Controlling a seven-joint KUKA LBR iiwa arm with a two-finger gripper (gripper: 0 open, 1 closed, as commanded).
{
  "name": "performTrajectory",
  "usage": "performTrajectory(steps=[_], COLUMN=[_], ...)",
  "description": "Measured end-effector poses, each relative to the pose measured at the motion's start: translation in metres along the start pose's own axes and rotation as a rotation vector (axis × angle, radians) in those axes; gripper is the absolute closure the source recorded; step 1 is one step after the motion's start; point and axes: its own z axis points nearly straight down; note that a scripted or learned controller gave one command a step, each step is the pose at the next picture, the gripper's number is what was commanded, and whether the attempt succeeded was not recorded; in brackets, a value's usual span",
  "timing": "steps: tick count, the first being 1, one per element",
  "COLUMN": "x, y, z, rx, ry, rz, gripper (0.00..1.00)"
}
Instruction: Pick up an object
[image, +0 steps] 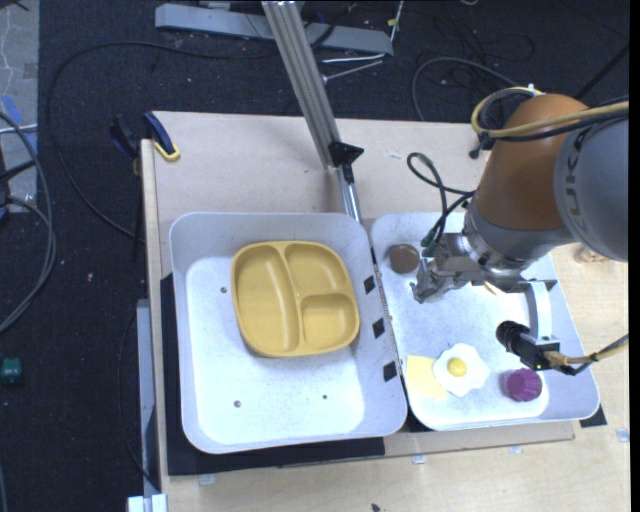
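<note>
End effector (428, 285) hangs low over the right bin (570, 318), beside a brown disc (403, 259); grip state cannot be told. Toy fried egg (460, 368) and purple piece (522, 384) lie near the front edge.

- The arm (560, 190) runs off the right edge, so its base is cut off.
- The arm's bulk covers much of the right bin's (570, 400) far side.
- The gripper (428, 285) is small and dark against the wrist; its fingertips blur together.
- The brown round thing (403, 259) is too small to name.
</note>
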Motion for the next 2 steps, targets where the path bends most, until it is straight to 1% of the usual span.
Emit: performTrajectory(steps=[1,2], x=[0.053,0.102], y=[-0.004,-0.004], z=[-0.011,-0.008], rx=[-0.003,-0.003], ry=[-0.001,0.0], rz=[-0.001,0.0], gripper=[1.0,1.0])
